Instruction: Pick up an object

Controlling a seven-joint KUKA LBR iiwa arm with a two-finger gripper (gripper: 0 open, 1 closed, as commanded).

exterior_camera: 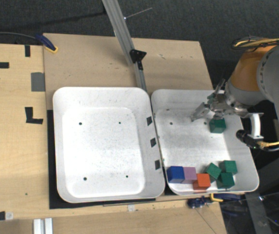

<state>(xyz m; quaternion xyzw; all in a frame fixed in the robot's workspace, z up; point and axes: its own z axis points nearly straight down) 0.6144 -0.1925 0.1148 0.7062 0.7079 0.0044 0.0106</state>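
White left bin (66,106) holds nothing to grasp; the right bin (178,101) has a block cluster (203,174) along its near edge. Further right, the end effector (212,112) hovers, a green block (217,126) just beside it. Approach step, probably; finger spread I cannot tell. Next: descend squarely over the block.

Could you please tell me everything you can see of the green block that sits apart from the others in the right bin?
The green block is a small cube, matte and solid in colour, possibly painted wood or foam. It lies in the upper right part of the right bin, well apart from the cluster of blocks along the bin's near edge. It looks whole and slightly turned against the bin's sides. The gripper is just above it in the view; whether they touch cannot be told.
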